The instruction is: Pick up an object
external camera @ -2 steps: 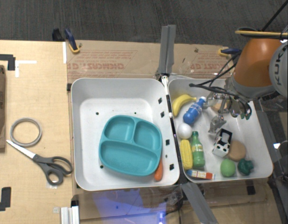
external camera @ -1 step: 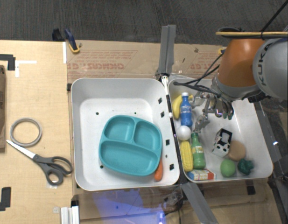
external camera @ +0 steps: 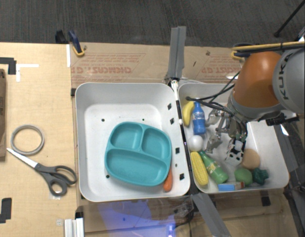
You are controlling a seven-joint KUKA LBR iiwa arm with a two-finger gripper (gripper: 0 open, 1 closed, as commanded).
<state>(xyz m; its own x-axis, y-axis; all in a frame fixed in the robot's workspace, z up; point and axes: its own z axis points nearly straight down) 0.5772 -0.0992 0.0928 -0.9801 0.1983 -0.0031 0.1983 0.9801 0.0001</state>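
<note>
My gripper (external camera: 223,148) hangs low over the middle of the right bin (external camera: 271,132), under the orange-banded wrist (external camera: 258,80). It is open, and only bare bin floor shows between its fingers. Around it lie a white ball (external camera: 196,142), a blue bottle (external camera: 198,119), a banana (external camera: 188,112), a corn cob (external camera: 198,168), a green bottle (external camera: 214,168), a tan egg-shaped object (external camera: 251,158), a green pepper (external camera: 243,176) and a dark green toy (external camera: 261,176). The ball sits just left of the gripper, the tan object just right of it.
The left bin (external camera: 93,107) holds a teal divided plate (external camera: 138,153) with an orange carrot (external camera: 167,182) at its lower right edge. A small blue marker (external camera: 226,186) lies by the right bin's front wall. Scissors (external camera: 46,172) and a tape roll (external camera: 27,139) rest on the bench at left.
</note>
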